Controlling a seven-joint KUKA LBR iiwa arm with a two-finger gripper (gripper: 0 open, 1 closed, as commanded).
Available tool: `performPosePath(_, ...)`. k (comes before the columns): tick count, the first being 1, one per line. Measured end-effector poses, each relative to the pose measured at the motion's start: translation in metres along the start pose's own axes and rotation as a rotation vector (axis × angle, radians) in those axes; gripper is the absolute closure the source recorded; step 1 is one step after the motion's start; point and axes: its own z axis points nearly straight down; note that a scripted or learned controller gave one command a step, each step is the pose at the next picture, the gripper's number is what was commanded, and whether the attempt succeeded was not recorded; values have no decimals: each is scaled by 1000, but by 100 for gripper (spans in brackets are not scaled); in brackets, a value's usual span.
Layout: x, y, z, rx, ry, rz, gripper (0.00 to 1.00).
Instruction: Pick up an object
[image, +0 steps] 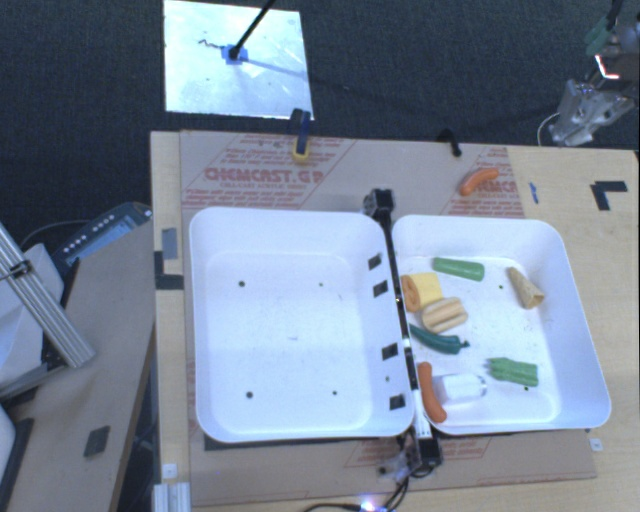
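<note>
Toy foods, among them a green cucumber (458, 268), a yellow wedge (421, 291) and an orange carrot (431, 392), lie in the right bin (575, 300), while the gripper (600, 85) sits at the top-right corner, its grip impossible to tell.

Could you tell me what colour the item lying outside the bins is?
Orange item, seen in the camera view.

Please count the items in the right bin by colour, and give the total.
Green: 3, top, middle, lower right
Orange: 1, by the divider
Yellow: 1
Tan: 2, ridged piece, cone
White: 1
Total: 8
</note>
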Motion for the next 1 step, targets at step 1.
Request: performPosePath(1, 60, -31, 140, 23, 4, -1, 100)
